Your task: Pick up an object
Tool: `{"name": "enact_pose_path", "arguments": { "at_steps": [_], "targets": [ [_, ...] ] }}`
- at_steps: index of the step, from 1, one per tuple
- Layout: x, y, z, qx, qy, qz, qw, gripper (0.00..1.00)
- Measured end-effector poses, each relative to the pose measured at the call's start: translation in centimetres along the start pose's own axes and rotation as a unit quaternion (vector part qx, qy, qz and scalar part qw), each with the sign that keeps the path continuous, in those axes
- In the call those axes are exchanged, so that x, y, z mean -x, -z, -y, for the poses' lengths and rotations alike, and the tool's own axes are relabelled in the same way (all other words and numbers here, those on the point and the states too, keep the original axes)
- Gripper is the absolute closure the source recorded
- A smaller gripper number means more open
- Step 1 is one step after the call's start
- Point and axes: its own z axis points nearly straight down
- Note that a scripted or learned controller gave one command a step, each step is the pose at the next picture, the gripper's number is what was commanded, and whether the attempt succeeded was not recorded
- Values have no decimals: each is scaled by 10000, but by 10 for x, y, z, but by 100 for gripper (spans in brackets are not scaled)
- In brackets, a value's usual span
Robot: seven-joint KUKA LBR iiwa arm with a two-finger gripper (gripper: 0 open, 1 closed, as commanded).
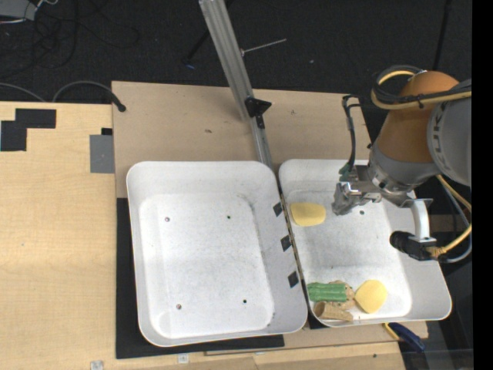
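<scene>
you have two shallow white bins side by side on the bench: the left bin (146,199) and the right bin (431,303), their inner rims touching, with small black clips (286,242) along that seam. both sit on a tan board (177,122). a grey metal rail (231,60) slants down to the bins' far edge. a light wooden table (54,230) lies to your left, dark cables (77,21) behind.

Gripper (348,200) hangs over the far part of the right bin (420,295), just right of a yellow piece (308,214), with a green item (327,290), a tan scrap (336,311) and a yellow lump (371,296) clustered at the near edge.
</scene>
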Motion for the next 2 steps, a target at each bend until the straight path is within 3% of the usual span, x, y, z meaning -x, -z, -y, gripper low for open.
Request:
{"name": "enact_pose_path", "arguments": {
  "at_steps": [2],
  "targets": [
    [1, 74, 5, -11, -1, -1, 10000, 100]
  ]
}}
